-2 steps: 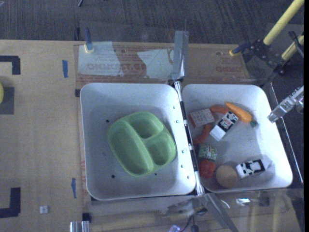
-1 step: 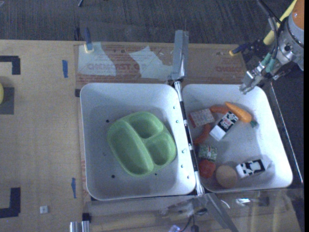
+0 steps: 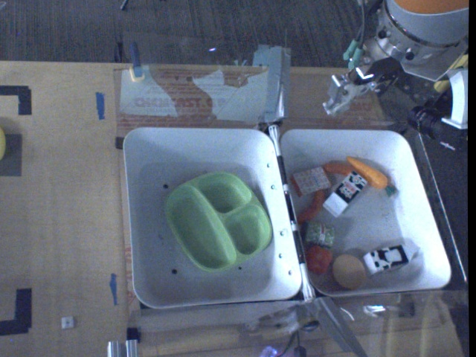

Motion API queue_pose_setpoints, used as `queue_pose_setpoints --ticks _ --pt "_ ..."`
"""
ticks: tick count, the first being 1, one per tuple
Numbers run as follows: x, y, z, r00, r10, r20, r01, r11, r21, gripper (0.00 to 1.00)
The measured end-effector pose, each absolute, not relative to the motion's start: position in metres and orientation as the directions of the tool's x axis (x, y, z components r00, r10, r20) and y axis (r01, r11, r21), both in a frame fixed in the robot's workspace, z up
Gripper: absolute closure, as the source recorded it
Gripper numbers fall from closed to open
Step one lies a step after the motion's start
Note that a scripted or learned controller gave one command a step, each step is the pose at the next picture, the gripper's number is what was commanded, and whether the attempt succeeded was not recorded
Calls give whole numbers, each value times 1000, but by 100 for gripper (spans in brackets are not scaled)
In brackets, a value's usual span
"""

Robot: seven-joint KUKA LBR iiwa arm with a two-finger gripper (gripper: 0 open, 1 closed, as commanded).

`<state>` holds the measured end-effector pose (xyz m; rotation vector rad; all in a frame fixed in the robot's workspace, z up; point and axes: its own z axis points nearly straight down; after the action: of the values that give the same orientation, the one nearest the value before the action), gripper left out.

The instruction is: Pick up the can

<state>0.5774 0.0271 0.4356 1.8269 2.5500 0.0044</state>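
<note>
1. The arm (image 3: pixel 424 13) is seen at the far right, raised above the worktop (image 3: pixel 59 222) beyond the far edge of the right bin (image 3: pixel 428 199).
2. The tool (image 3: pixel 342 95) is held over the worktop just beyond that bin's far left corner; whether it is spread or pressed together cannot be told, and nothing is seen between its tips.
3. The can (image 3: pixel 320 234), small with a green patterned label, is found in the right bin near its left wall, about midway between near and far.
4. A red piece (image 3: pixel 318 259) lies just near of the can, and a round tan object (image 3: pixel 348 271) is placed to its right.
5. Two black-and-white cartons are seen: one (image 3: pixel 346 192) toward the far middle, one (image 3: pixel 387 259) at the near right.
6. An orange carrot (image 3: pixel 370 172) lies at the far side of the bin.
7. A green divided plate (image 3: pixel 218 219) is held in the left bin (image 3: pixel 149 162).
</note>
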Motion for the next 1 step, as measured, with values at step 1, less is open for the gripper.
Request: queue_pose_setpoints --ticks 1 --pt "565 86 435 80 997 0 997 -80 1 100"
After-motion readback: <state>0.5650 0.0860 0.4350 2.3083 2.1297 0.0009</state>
